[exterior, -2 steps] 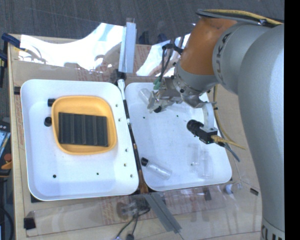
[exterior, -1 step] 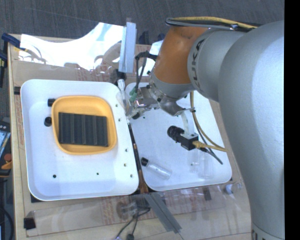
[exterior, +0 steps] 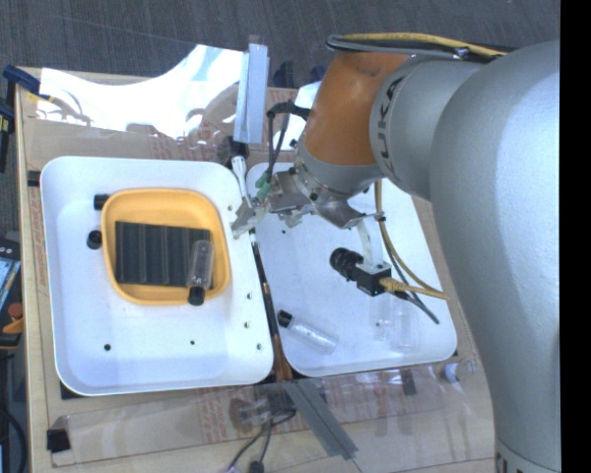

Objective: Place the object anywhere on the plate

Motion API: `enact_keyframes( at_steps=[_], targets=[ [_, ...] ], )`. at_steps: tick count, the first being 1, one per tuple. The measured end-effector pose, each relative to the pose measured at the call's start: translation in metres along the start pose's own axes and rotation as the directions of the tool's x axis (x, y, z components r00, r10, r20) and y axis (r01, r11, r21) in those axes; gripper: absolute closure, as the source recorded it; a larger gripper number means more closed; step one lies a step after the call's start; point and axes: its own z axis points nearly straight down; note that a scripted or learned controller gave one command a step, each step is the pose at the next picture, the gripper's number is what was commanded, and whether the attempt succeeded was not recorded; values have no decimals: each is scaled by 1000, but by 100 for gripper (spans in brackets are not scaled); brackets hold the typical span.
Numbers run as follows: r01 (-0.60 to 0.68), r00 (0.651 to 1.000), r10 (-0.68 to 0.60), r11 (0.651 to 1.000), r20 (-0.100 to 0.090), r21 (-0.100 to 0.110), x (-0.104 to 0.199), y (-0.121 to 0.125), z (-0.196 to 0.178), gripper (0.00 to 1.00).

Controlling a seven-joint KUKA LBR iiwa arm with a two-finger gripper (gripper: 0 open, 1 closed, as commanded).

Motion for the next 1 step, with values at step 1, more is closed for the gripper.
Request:
enact_keyframes(
  at_steps=[1],
  targets=[
    [8, 1000, -8, 1000, 0, -3, 45, 54, -29, 0]
  ],
)
